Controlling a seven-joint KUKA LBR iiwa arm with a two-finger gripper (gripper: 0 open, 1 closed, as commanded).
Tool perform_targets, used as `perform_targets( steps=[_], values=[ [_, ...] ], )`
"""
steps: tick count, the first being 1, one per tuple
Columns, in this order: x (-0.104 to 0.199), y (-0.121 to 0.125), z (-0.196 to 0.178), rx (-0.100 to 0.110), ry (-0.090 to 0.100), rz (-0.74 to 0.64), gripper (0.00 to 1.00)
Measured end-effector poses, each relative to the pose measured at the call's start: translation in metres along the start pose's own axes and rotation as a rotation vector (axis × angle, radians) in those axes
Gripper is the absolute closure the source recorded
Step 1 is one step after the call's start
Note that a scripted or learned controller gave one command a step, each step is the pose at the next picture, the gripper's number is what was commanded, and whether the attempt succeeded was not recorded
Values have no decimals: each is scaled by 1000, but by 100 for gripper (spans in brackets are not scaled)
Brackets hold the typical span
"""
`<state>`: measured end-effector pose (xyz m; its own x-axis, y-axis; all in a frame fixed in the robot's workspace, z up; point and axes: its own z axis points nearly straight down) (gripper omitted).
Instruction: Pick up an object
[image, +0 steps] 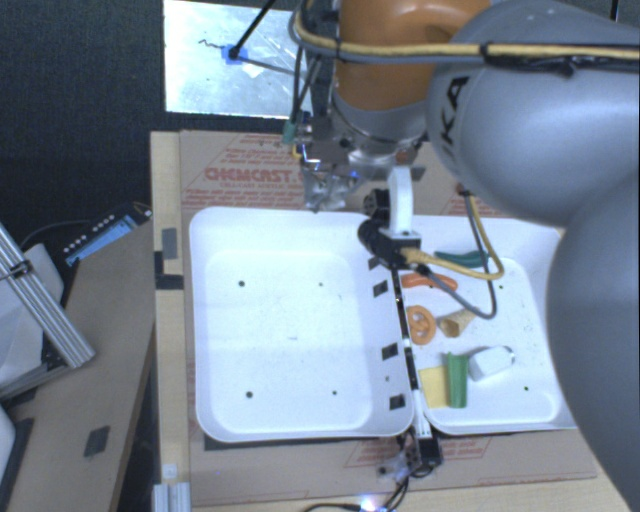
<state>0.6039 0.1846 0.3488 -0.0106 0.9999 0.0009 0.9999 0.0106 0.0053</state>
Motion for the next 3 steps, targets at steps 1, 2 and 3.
perform_targets(
  steps=[1, 2, 3],
  values=[
    [-9, 5, 73, 10, -3, 11, 100],
    [9, 16, 118, 8, -1, 6, 100],
    [52, 38, 123, 3, 2, 3, 100]
  ],
)
